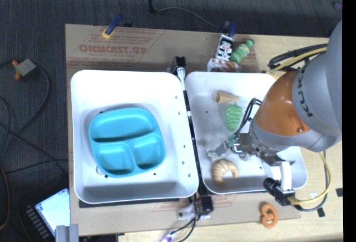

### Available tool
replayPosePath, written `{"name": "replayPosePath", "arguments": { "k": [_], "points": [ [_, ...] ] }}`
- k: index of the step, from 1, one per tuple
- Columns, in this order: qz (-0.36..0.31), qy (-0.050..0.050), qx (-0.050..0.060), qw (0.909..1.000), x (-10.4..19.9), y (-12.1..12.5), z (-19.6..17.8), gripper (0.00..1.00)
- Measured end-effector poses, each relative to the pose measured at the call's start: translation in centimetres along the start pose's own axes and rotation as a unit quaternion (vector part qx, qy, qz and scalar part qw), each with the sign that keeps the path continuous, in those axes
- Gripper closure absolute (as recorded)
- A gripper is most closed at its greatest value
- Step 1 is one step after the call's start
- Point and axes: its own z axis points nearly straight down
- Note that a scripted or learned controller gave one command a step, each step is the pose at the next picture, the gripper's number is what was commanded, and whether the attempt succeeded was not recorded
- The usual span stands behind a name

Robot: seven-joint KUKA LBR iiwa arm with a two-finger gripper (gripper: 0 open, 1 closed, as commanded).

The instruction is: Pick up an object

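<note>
The right white bin (203, 124) holds a tan croissant (225, 170) near its front, a green bumpy toy (233, 116) in the middle and a small orange cone (226, 97) toward the back. My gripper (227, 146) hangs low in this bin, just above the croissant and below the green toy. Its metal fingers (218, 150) point left and look slightly apart, with nothing between them. The grey and orange arm covers the bin's right half.
The left white bin (83, 124) holds a blue three-compartment tray (127, 141). Behind the right bin stand a small carton (222, 53) and a green toy (241, 50). An orange ring (268, 214) lies on the bench at the front right.
</note>
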Motion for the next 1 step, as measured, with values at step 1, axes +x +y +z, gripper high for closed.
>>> {"name": "replayPosePath", "arguments": {
  "k": [1],
  "points": [
    [0.000,-0.001,-0.004,1.0000,-0.21,6.58,0.99,0.00]
  ]
}}
